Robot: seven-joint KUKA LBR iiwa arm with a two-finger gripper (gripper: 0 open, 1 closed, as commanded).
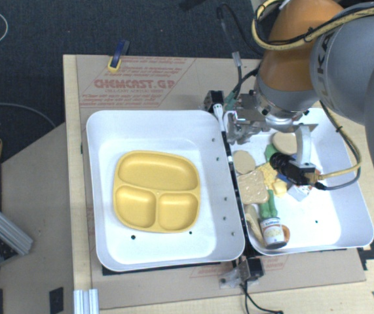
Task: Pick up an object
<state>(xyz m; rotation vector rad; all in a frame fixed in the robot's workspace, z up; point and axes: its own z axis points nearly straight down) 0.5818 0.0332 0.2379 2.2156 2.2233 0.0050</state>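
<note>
The gripper (275, 136) hangs low over the right bin (344, 221), near its far left corner, above small objects (262, 188) heaped along that bin's left wall, presumably to grab one. I cannot tell its state.

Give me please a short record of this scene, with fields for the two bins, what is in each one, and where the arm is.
left bin: holds a yellow divided plate, lying flat near the middle
right bin: holds a pile of small items along its left side, among them a small bottle and a tan cracker-like piece
arm: reaches in from the right, wrist above the far part of the right bin
gripper: low over the pile; finger state unclear
held object: none visible
</note>
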